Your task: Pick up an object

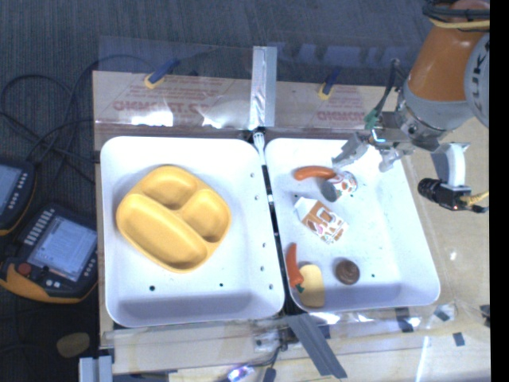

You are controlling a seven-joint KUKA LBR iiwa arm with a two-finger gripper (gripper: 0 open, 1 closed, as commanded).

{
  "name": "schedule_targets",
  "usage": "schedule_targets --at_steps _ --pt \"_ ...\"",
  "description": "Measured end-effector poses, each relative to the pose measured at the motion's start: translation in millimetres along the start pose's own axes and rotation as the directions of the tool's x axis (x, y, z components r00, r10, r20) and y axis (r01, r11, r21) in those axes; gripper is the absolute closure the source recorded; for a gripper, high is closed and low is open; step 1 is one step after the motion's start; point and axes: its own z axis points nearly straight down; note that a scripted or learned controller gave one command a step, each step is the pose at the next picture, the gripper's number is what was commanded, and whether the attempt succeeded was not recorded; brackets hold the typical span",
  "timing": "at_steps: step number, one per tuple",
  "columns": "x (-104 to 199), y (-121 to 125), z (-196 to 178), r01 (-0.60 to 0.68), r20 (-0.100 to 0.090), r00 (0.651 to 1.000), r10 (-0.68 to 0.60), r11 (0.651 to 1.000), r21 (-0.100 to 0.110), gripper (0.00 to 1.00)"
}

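Gripper (pixel 340 183) over white cup (pixel 344 185), red-orange print.

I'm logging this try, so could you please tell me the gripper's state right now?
Gripper: cannot be told; it sits over the right bin, by the red sausage.

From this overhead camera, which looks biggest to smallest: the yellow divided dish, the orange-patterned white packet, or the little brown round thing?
1. Yellow divided dish, by far the largest.
2. Orange-patterned white packet.
3. Brown round thing, smallest.
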Motion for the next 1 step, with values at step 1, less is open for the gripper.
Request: schedule_targets --at_steps 1 --pt "-0.2 -1.7 106.2 -0.001 0.001 1.000 0.001 1.000 0.002 0.00"
